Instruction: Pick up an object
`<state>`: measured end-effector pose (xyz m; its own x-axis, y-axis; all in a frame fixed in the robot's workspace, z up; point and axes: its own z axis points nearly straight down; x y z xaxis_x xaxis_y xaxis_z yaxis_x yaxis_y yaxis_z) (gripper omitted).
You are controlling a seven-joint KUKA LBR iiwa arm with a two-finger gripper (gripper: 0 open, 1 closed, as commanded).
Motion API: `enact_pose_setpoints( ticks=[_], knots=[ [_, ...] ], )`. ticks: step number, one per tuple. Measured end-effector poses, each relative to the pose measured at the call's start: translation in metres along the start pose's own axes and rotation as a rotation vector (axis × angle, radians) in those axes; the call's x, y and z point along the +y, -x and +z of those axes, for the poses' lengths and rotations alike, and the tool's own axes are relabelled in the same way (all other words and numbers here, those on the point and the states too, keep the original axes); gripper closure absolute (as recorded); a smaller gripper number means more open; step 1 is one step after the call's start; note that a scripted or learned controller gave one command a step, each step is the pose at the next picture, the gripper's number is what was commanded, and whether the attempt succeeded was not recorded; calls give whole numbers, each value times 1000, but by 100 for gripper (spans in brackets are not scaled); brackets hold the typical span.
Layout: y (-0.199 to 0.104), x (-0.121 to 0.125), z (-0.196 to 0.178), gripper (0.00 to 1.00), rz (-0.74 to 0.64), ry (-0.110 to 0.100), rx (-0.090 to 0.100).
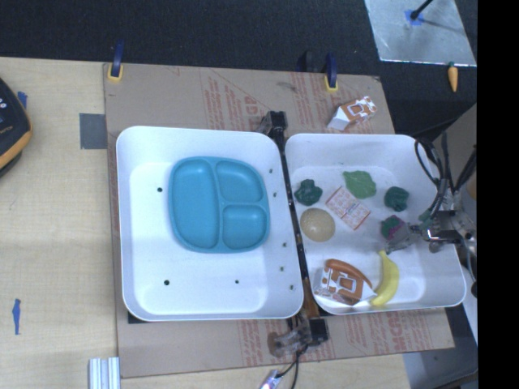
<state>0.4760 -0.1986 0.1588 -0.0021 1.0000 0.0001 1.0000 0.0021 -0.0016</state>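
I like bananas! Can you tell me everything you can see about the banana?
The banana is small, yellow and curved, smooth like a plastic toy. It lies flat in the right bin, near its front edge, with one tip pointing up and the other down toward the rim. Its lower end touches a red and white packet lying beside it.

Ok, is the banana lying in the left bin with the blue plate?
No, the banana lies in the right bin, while the blue divided plate sits alone in the left bin.

Wooden bench [57,241] under cardboard sheet [211,96]; dark floor [203,14].
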Motion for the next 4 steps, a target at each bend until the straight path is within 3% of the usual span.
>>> enact_pose_setpoints(
  ticks=[1,2,3,4],
  knots=[
    [13,0,-15,0,-1,0,0],
    [5,51,68,0,-4,-2,0],
    [6,52,57,100,-6,-2,-2],
    [-46,111,67,100,-4,0,0]
  ],
)
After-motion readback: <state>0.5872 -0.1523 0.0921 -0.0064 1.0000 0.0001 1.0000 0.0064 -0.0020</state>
